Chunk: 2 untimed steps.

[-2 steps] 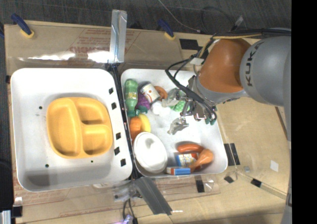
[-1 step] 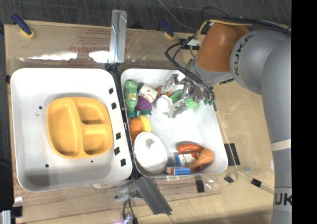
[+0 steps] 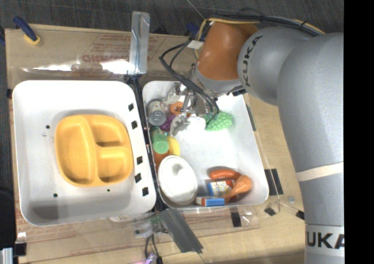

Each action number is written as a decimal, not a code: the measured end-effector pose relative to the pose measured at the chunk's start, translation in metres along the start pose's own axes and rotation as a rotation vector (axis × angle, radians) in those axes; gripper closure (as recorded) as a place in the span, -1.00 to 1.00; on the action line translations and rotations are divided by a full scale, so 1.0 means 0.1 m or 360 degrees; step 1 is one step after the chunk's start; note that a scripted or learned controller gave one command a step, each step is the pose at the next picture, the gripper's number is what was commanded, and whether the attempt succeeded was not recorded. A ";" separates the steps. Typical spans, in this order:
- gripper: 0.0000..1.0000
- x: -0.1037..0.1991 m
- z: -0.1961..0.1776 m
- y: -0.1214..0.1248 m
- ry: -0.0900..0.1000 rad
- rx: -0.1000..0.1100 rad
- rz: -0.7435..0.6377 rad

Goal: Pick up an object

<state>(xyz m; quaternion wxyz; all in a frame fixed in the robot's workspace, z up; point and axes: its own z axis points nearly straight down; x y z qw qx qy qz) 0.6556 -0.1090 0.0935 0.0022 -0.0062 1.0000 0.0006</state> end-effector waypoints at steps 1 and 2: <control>1.00 -0.01 -0.11 -0.01 -0.0003 0.0003 -0.0005; 1.00 0.12 -1.64 0.12 -0.0011 0.0005 0.0328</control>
